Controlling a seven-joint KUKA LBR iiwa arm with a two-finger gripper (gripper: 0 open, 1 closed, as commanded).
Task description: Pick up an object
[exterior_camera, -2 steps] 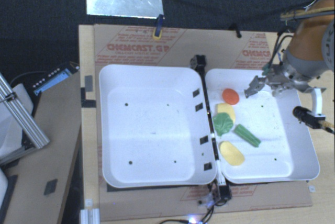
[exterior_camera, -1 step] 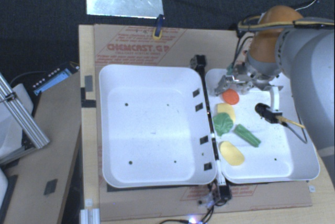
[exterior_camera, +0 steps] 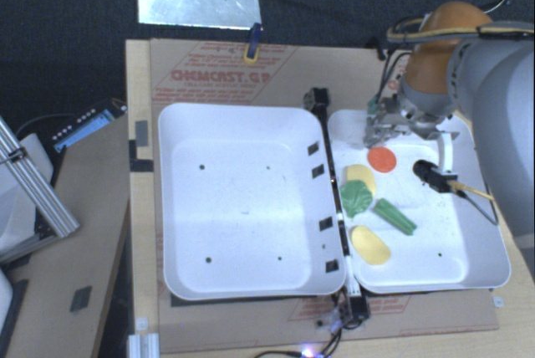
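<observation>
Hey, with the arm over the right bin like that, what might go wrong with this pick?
The end effector is at the back of the right bin, close to the orange disc. The disc looks flat, so a grasp may well slide off. The yellow piece and the green leafy piece lie touching by the divider, so going for either could drag the other along.

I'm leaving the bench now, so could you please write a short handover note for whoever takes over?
Gripper: low over the far end of the right white bin, beside the flat orange-red disc; no object visibly held.
Things, all in that bin: the disc, a pale yellow lump, a leafy green piece, a green stick, a yellow oval.
Done: nothing lifted yet.
Left: grasp and lift one object.
</observation>
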